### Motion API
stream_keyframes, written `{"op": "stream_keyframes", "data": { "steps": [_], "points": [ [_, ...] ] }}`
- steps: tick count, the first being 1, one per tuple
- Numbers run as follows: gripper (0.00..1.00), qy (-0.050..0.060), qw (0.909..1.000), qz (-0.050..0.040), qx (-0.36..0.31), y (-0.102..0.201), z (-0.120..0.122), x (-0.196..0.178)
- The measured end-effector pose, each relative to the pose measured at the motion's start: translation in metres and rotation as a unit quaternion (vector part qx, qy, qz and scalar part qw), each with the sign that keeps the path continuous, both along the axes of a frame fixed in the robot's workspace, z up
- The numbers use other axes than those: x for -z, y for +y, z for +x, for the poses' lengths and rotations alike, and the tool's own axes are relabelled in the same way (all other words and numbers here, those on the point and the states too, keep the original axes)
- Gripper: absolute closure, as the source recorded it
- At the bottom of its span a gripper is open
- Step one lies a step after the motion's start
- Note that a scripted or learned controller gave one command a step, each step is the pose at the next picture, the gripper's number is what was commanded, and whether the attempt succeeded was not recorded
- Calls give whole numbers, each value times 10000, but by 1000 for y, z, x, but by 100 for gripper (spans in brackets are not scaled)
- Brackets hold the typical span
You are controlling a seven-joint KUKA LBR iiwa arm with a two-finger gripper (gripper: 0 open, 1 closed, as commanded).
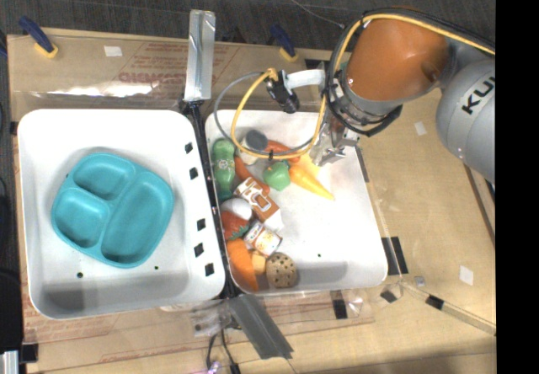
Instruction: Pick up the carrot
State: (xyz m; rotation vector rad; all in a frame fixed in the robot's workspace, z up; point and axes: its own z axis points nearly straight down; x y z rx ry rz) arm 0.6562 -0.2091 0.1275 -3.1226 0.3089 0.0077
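Two white bins on the tabletop [438,221]; hand over the right bin's far right corner.

You see the left bin [42,195] holding one teal divided plate [114,208], lying flat near its middle. The right bin [345,229] holds a heap of toy food packed along its left wall: a green bottle [223,162], a green pepper [277,176], a brown-and-white carton [257,198], a cookie [281,271] at the near end, and smaller pieces you cannot identify. The carrot [311,179] lies apart from the heap, toward the far right, point aimed at the near right. The hand [331,149] sits just above the carrot's thick end; the orange wrist band and cables cover most of it, so you cannot tell its finger state.
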Motion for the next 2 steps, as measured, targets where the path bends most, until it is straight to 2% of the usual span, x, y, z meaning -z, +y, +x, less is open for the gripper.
{"op": "stream_keyframes", "data": {
  "steps": [1, 2],
  "points": [
    [100, 1, 10000, -2, 2, 0, 0, 10],
    [100, -16, 10000, -4, -11, 1, 1, 5]
  ]
}}
